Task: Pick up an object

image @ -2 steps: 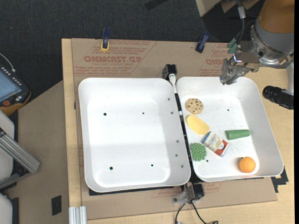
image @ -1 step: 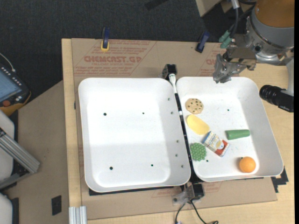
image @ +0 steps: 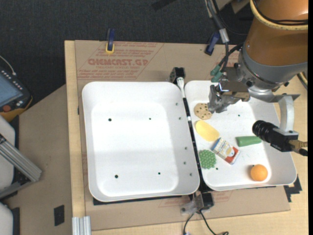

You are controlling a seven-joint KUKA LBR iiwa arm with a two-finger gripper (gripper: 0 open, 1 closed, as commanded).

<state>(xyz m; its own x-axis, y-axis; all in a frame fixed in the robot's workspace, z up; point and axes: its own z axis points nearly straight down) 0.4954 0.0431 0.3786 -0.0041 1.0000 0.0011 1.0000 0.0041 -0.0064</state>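
The right bin [image: 279, 179] holds a round tan cookie [image: 202, 111], a yellow oval piece [image: 207, 130], a green bumpy ball [image: 207, 158], a small red and white carton [image: 226, 151], a green block [image: 248, 141] and an orange [image: 258, 172]. My gripper [image: 216, 105] hangs over the back of this bin, just right of the cookie and slightly above it. I see nothing held in it.
The left bin [image: 98, 131] lies beside the right one on a brown cardboard sheet [image: 122, 58]. A black cylindrical part [image: 266, 131] on a white bracket juts over the right bin's right side. Cables and clamps sit beyond the bins' far edge.
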